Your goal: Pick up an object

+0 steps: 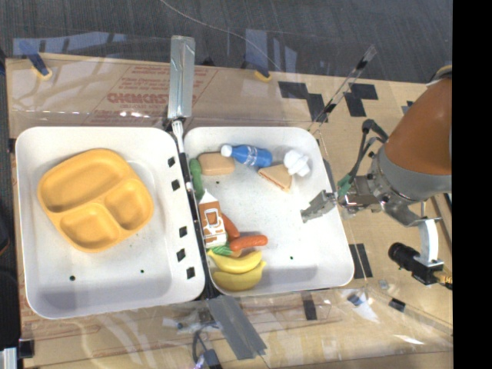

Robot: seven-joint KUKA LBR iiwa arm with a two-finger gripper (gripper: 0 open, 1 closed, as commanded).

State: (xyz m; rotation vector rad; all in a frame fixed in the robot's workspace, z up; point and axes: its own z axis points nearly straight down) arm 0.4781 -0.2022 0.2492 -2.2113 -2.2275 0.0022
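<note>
Over right bin's (338, 246) right edge, gripper (316, 207) jaw opening unclear, nothing visibly held

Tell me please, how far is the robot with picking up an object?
Done: nothing is lifted. The banana, carrot and blue bottle lie in the right bin. In hand: the gripper is over that bin's right side, with nothing seen between its fingers. Left: choosing, grasping, lifting.

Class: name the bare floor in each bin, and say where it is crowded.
Right bin: bare centre and right, between sandwich wedge, carrot and hand. Left bin: bare strip below yellow tray. Crowded along the divider, from carton to banana.
</note>
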